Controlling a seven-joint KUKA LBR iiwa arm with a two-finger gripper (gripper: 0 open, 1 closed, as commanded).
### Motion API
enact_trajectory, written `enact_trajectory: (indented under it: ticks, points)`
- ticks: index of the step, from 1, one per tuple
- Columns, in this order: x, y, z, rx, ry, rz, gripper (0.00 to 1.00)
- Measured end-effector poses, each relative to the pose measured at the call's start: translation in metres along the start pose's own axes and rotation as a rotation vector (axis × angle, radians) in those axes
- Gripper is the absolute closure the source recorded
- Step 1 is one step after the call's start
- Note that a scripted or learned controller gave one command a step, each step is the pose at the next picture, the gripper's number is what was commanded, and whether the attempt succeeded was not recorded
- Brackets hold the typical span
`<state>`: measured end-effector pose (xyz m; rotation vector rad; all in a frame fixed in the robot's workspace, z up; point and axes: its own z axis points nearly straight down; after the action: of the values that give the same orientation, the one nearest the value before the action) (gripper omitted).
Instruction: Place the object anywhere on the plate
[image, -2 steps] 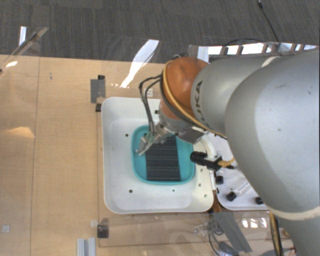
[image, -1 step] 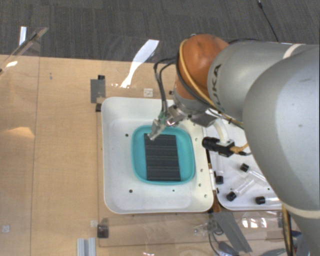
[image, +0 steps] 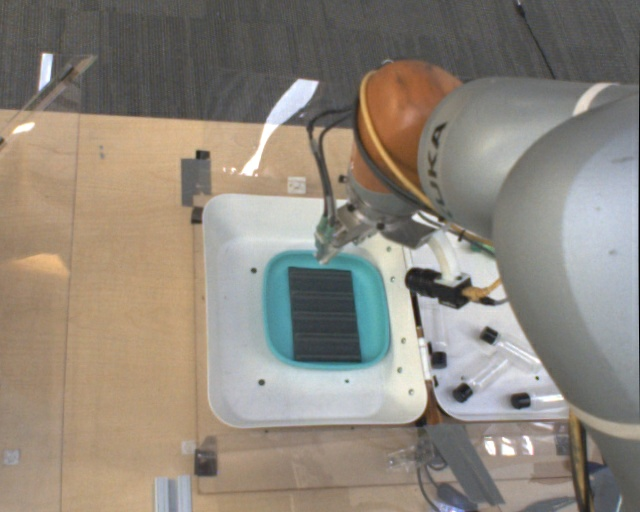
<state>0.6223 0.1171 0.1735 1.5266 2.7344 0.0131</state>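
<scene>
Over the left bin (image: 230, 390) we see our gripper (image: 327, 245) hanging at the top edge of the teal plate (image: 275, 300). We cannot tell how it is set or if it has hold of anything, because it is small and the big grey arm (image: 540, 180) hides much of it.

On the plate lies a dark flat pad (image: 325, 315) with ridges across it. It sits in the middle of the plate and fills most of it. Our gripper tip is just at the pad's top edge, touching it or nearly so. We think the pad is our thing, and it looks to be on the plate already.

We guess the pad is light and thin. It may bend a bit, like rubber or foam, but we cannot be sure. The ridges should keep it from slipping. It lies so flat that the best place to take it would be by an edge, like the top edge near our gripper.

Beside us, the right bin (image: 470, 405) holds small clear tubes with black caps (image: 490, 375) and some little black bits. They are well apart from the plate. A black and yellow part (image: 440, 287) sticks out from the arm just over the wall between the bins. Nothing lies on the pad. The plate's raised rim is the one thing close by that our gripper could bump.
</scene>
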Motion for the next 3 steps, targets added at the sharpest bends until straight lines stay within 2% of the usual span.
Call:
enact_trajectory:
  ticks: [1,2,3]
  points:
    - [0.0,0.0,0.0,0.0,0.0,0.0,0.0]
    - [0.0,0.002,-0.012,-0.006,-0.002,-0.006,1.0]
    - [0.001,0.003,-0.012,-0.006,-0.002,-0.006,0.0]
